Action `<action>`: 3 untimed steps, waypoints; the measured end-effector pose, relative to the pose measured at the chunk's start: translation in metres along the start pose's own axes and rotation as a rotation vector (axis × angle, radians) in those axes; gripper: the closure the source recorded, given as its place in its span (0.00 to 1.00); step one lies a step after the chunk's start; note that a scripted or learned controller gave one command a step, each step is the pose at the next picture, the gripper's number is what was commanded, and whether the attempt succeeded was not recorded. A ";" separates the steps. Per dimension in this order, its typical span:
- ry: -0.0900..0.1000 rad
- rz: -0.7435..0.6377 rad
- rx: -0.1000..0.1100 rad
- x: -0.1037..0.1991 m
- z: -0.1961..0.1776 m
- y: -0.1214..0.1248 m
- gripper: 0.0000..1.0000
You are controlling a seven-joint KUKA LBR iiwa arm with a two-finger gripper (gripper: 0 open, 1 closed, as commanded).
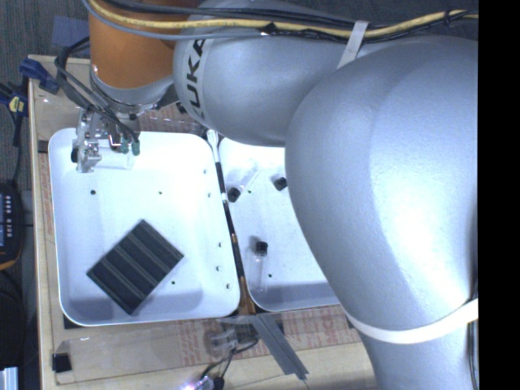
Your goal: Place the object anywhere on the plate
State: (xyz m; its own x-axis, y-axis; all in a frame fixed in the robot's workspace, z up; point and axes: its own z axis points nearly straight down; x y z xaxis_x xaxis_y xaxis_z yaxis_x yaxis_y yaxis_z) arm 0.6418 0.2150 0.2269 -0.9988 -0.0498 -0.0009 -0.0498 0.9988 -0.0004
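The plate [136,265] is a dark, ribbed square lying tilted like a diamond in the front part of the left bin [65,218]. My gripper [106,146] hangs over the back left corner of that bin, well behind the plate and apart from it. A small green bit [135,146] shows at its right side; what it belongs to is unclear. Small dark pieces lie in the right bin [284,299]: one near the divider [234,192], one further back [279,184], and one nearer the front [259,248].
The big grey arm [366,153] covers most of the right bin and the right of the view. Cables [49,80] and dark gear [6,218] lie outside the left bin's back and left rim. A metal bracket [268,344] sits on the bench in front.
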 end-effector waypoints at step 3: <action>0.002 -0.141 0.000 0.083 0.023 0.007 1.00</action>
